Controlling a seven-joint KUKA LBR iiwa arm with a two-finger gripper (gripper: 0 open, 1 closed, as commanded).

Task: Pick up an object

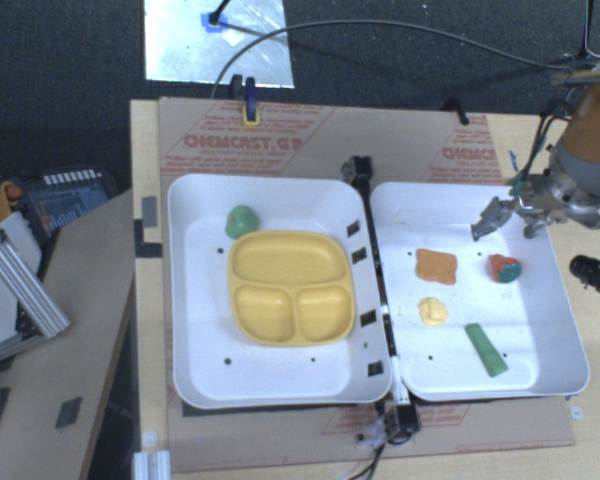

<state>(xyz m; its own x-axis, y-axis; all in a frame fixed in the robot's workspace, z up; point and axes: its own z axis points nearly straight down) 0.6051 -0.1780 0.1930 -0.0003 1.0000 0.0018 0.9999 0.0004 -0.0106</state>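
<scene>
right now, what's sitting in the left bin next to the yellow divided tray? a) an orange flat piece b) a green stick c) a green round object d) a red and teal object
c: a green round object lies at the far-left corner of the yellow tray in the left bin, while the green stick, orange piece and red and teal object all lie in the right bin.

A yellow divided tray point(288, 299) and green ball point(242, 220) are seen in the left bin point(195, 298); the gripper point(507, 220), fingers spread, is poised above the right bin point(555, 353), where four small items are scattered.
</scene>
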